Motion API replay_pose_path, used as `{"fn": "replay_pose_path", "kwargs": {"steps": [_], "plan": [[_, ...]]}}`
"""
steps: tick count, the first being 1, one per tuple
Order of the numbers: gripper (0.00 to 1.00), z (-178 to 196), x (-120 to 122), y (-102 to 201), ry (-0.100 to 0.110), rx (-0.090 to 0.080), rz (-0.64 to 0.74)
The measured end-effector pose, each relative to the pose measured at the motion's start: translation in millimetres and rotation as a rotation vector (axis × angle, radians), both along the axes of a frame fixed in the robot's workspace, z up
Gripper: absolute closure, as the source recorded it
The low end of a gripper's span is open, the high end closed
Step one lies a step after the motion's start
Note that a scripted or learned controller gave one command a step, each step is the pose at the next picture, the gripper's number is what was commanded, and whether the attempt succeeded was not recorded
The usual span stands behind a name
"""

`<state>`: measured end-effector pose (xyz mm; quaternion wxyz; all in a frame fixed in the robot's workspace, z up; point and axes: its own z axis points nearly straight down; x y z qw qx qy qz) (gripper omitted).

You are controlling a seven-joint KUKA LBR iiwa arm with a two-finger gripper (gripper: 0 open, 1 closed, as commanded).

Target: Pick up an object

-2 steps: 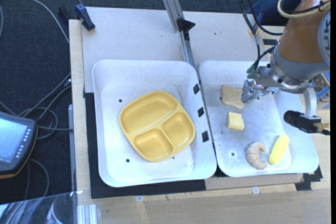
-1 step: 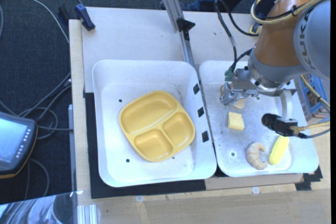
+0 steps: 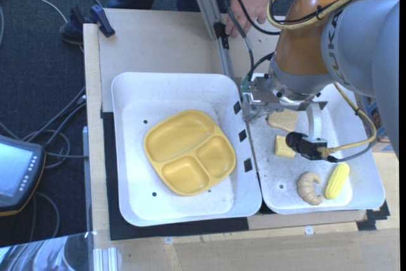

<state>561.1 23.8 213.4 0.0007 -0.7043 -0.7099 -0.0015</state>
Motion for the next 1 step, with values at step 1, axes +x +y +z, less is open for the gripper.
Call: {"fn": "replay_pose_path", "kwargs": {"steps": [1], "plan": [[1.00,-5.2,-1.9,55.6,0.002,-0.001,-0.001]]}}
